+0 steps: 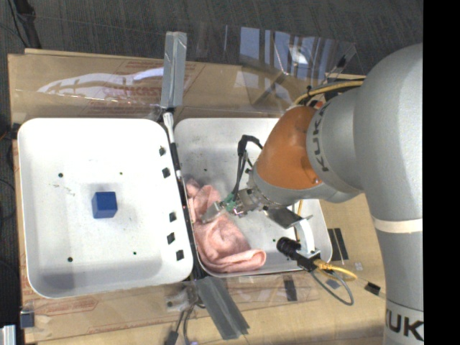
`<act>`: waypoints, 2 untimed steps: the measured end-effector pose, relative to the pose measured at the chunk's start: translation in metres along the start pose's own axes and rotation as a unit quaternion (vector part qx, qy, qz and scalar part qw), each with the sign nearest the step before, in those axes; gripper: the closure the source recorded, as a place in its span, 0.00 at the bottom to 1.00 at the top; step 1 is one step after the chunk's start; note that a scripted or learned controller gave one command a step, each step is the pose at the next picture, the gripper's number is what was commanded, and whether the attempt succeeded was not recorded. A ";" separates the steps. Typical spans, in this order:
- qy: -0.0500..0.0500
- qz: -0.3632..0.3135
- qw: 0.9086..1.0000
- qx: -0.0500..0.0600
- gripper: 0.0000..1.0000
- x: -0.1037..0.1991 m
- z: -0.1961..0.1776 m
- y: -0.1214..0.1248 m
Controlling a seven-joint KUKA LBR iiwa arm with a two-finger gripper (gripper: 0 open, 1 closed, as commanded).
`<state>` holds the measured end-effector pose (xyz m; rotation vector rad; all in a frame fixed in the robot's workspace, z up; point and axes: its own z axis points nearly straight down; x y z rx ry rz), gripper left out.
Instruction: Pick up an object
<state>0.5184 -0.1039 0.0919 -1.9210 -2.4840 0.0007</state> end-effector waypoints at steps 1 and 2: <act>0.000 0.029 1.000 0.000 0.00 -0.017 0.000 0.073; 0.000 0.042 0.999 0.001 0.00 -0.021 0.000 0.016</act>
